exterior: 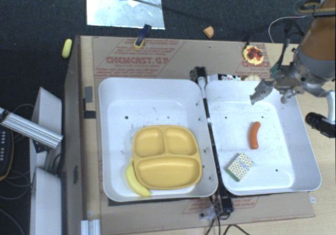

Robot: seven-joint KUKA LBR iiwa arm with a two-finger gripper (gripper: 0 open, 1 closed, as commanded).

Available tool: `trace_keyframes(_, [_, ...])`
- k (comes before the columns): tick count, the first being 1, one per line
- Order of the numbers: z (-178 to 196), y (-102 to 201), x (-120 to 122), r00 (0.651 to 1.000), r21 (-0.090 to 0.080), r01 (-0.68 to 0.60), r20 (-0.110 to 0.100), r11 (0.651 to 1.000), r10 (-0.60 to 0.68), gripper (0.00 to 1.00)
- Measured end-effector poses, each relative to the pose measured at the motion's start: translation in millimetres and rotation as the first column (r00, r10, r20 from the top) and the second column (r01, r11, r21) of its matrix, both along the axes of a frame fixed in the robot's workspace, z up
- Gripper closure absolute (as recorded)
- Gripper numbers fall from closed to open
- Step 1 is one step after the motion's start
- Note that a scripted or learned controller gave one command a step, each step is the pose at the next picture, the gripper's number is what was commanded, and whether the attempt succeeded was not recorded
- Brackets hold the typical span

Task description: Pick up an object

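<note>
Sausage (254, 135) in right bin (299, 176), long axis near-vertical, lying flat

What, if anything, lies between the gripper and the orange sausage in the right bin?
Nothing visible. The gripper hovers over the right bin's far edge, and only bare white bin floor separates it from the sausage. The patterned sponge lies nearer the camera, beyond the sausage.

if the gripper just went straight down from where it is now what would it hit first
Most likely the bare white floor of the right bin, near its back wall. The gripper hangs over that far edge, while the sausage and the patterned sponge lie nearer the camera, off its line. Depth is hard to judge.
</note>
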State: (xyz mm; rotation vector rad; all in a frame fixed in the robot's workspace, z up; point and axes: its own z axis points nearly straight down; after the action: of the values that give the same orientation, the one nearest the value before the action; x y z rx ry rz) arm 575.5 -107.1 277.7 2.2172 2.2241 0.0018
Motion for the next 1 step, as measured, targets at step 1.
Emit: trace_keyframes(1, [-68.8, -45.8, -6.3, 1.0, -0.001, 0.003, -0.002, 1.0, -0.003, 0.0])
